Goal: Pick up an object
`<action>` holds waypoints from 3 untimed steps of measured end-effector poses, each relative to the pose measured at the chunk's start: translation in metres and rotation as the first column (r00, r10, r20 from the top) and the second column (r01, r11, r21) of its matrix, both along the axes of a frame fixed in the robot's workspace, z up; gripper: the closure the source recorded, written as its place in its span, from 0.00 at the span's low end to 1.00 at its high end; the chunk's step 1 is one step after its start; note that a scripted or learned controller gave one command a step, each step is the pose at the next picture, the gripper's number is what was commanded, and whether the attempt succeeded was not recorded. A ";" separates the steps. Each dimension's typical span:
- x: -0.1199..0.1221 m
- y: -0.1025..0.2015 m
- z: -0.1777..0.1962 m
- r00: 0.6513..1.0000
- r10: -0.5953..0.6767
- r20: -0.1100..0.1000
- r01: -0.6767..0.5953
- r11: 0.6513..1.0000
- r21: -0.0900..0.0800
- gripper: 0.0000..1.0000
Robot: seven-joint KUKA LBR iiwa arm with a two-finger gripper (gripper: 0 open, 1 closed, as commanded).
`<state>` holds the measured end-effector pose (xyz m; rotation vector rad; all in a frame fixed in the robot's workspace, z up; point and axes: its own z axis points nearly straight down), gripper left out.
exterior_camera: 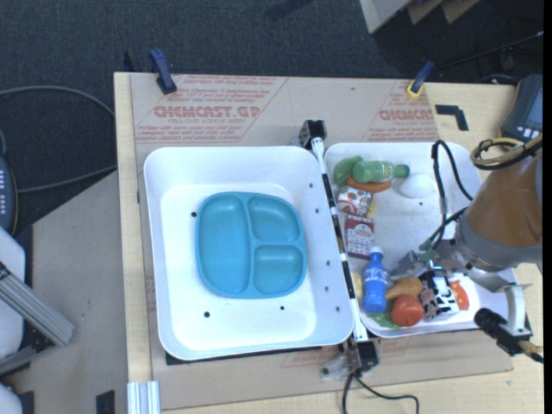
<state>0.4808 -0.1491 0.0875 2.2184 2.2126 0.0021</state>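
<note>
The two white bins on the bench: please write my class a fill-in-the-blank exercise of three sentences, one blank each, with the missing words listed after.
1. The blue divided tray lies in the ______ bin of the camera view.
2. The blue bottle lies in the right bin, capped in ______.
3. The arm's hand is low over the ______ bin, beside the red tomato.

Missing words: left; white; right
</note>
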 end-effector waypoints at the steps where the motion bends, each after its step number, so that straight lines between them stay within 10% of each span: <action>1: -0.001 -0.004 0.000 1.000 0.001 -0.001 -0.001 1.000 0.000 0.00; 2: 0.043 -0.048 0.097 1.000 0.002 -0.004 -0.002 1.000 0.003 0.00; 3: 0.166 -0.020 0.102 1.000 0.005 -0.005 -0.005 1.000 0.005 0.00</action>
